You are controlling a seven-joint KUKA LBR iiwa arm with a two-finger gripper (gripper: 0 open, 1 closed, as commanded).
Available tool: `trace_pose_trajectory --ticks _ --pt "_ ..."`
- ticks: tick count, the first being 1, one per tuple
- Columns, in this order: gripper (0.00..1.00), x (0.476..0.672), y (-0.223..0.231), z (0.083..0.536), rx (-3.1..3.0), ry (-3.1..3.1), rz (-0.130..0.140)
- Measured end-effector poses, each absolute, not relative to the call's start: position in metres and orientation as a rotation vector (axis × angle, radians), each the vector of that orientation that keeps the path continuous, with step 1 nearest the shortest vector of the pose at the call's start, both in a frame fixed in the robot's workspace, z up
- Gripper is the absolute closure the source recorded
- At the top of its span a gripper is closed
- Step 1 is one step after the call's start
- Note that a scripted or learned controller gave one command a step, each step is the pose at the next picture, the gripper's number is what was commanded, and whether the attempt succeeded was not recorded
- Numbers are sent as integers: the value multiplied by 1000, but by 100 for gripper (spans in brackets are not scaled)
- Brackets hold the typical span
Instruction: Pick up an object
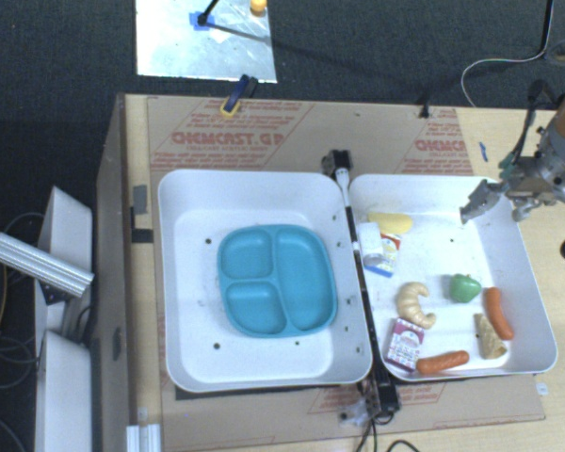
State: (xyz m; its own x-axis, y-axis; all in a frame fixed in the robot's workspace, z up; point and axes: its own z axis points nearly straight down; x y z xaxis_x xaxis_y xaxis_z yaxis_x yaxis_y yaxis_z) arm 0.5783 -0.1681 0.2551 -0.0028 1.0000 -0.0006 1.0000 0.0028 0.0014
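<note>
Overhead, "CHEMCAST GP" on bench board [228, 139], end effector [497, 199] above right bin [537, 299]

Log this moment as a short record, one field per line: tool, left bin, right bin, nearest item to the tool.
tool: over the right bin's far right rim, nothing seen between its fingers
left bin: holds a blue divided tray
right bin: holds a yellow piece, small carton, croissant, green pepper, two sausages, pink packet, bread wedge
nearest item to the tool: probably the green pepper or the yellow piece
</note>
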Motion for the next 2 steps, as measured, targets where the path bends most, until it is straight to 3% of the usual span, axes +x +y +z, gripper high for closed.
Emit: trace_pose_trajectory --ticks 1,2 --pt "0 552 -154 93 2222 2225 -2" --pt "0 507 -121 84 2221 2222 1"
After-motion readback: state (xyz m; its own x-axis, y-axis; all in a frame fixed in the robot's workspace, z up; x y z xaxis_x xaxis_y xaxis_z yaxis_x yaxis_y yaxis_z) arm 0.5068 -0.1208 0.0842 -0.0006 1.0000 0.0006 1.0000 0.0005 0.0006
